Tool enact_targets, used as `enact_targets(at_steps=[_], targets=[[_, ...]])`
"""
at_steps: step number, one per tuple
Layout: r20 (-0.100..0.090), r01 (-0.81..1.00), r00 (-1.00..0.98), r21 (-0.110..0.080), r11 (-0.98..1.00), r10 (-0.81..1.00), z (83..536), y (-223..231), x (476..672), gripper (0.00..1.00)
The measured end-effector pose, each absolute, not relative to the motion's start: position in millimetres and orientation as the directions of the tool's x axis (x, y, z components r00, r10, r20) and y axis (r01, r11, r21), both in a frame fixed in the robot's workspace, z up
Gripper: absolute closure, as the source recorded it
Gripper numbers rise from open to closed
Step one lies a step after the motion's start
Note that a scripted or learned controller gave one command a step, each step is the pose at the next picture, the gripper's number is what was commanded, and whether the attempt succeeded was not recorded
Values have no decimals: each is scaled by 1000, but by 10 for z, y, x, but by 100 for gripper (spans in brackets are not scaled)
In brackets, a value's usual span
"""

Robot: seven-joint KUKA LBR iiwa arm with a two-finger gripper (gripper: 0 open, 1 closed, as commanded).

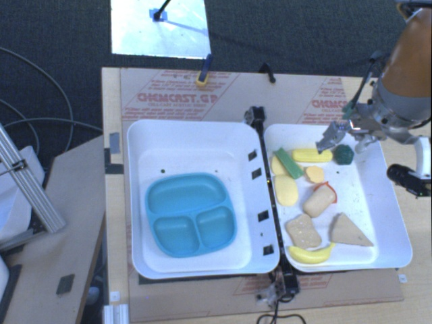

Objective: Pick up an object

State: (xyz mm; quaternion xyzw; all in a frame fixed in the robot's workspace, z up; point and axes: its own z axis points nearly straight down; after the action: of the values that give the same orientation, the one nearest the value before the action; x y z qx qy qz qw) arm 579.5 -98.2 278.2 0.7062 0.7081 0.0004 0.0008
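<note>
The gripper [335, 135], its state impossible to tell, hangs over the right bin's [391, 201] far edge, above a yellow piece [312, 155] beside a dark green piece [343, 154].

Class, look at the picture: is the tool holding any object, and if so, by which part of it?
Nothing is visibly held. The tool hangs above the right bin, near the yellow piece and dark green piece.

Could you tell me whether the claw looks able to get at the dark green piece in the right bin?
Probably yes: the claw hangs just left of the dark green piece, which lies uncovered beside the yellow piece.
</note>
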Motion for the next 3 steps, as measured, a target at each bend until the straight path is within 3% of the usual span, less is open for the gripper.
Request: enact_targets(at_steps=[1, 2, 3], targets=[[2, 1000, 3, -13, -3, 1000, 887, -1264, 5256, 0], [0, 1000, 1, 5, -1, 1000, 855, -1365, 5167, 0], [0, 1000, 0, 3, 0, 1000, 849, -1361, 5163, 0]])
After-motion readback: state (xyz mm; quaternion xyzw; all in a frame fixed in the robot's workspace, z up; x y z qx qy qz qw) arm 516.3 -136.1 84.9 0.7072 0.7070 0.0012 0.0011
